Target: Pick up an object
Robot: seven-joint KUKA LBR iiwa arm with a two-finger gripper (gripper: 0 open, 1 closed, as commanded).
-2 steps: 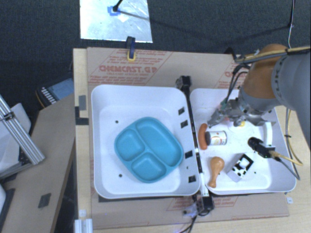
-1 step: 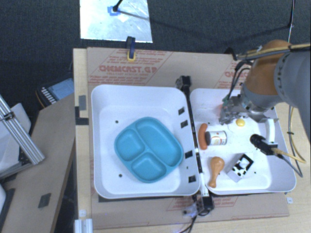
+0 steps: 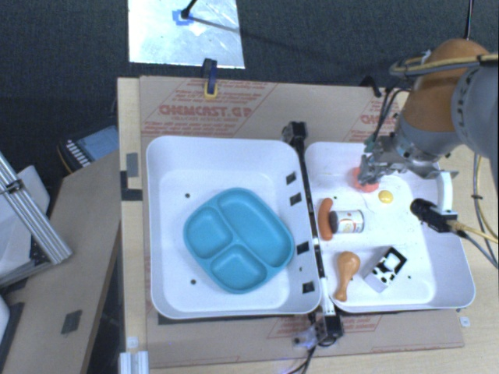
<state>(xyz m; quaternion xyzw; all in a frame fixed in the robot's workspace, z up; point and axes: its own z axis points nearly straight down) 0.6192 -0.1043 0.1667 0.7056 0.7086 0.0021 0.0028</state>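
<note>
hanging low over the far part of the right bin (image 3: 448, 291), the gripper (image 3: 373, 170) sits directly above a pinkish-red round object (image 3: 363, 181), which shows just beneath and slightly to the left of the jaws; whether the jaws are apart or together cannot be told, and nothing is plainly seen gripped between them. just to the right of the jaws and a bit nearer the camera lies a small yellow ball (image 3: 386, 197). nearer the camera still, a small jar with a dark lid (image 3: 346, 222) lies on its side, and touching its left end is an orange sausage-shaped toy (image 3: 324, 218) along the bin's left wall. further toward the camera from the jaws are a toy drumstick (image 3: 345, 272) and, to its right, a black-and-white patterned block (image 3: 387, 268). well to the left of the jaws, the left bin (image 3: 168, 291) holds a blue divided plate (image 3: 236, 240). the arm's grey body and orange band (image 3: 440, 84) rise behind and to the right of the jaws.
</note>
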